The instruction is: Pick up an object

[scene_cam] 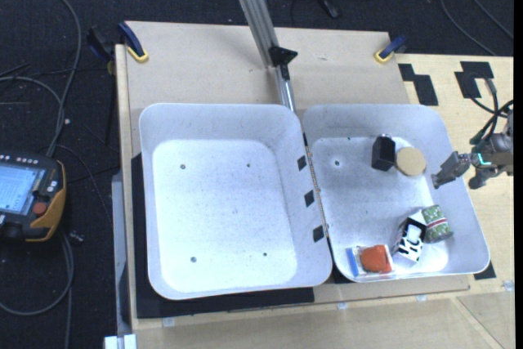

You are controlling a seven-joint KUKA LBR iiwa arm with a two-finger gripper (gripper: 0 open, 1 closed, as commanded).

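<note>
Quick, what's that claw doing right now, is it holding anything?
Claw: open and holding nothing, poised over the right bin's right rim.

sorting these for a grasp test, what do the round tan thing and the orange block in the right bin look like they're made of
The round tan disc looks like bare wood or cork: matte, pale, even tone, no glare. The orange block looks like sponge or foam, with a dull surface and soft edges, lying on something blue; too small to be sure of either.
</note>
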